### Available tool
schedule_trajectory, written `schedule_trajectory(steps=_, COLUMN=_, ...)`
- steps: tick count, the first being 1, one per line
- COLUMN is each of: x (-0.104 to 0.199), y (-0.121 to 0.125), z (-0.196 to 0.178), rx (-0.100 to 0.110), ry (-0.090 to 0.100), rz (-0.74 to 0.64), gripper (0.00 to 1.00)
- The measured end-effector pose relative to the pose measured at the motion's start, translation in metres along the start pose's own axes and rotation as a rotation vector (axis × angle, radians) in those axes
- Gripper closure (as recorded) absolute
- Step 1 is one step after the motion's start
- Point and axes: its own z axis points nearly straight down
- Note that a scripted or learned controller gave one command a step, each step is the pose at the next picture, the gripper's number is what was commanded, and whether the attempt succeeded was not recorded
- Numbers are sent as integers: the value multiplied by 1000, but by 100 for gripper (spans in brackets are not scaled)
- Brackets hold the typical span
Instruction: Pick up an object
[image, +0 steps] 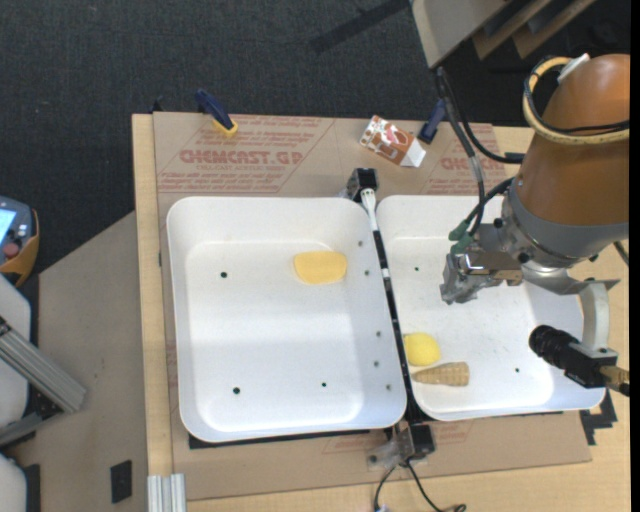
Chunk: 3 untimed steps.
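My gripper (458, 288) hangs over the middle of the right bin (497, 400), with bare white floor under its tips. I see nothing between its fingers, and the slant hides whether they stand apart. A round yellow ball-like object (421, 349) lies near the right bin's front left corner. Touching it on the front side is a tan ice-cream cone (442, 375) lying flat, tip to the left. A flat yellow oval piece (320, 267) rests in the back half of the left bin (200, 330).
A black divider strip (385, 290) runs between the two bins. A small red and white packet (392, 141) and a blue clamp (216, 112) sit on the cardboard behind the bins. A black fixture (565, 352) sticks out over the right bin's right edge.
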Motion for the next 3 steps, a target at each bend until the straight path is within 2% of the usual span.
schedule_trajectory(steps=1, x=8, y=0, z=-174, rx=-41, ry=-1, rz=3, gripper=100)
schedule_trajectory(steps=2, x=-54, y=1, z=66, rx=-3, ry=-2, rz=13, gripper=100)
schedule_trajectory(steps=3, x=-62, y=0, z=-166, rx=-41, ry=-5, rz=6, gripper=100)
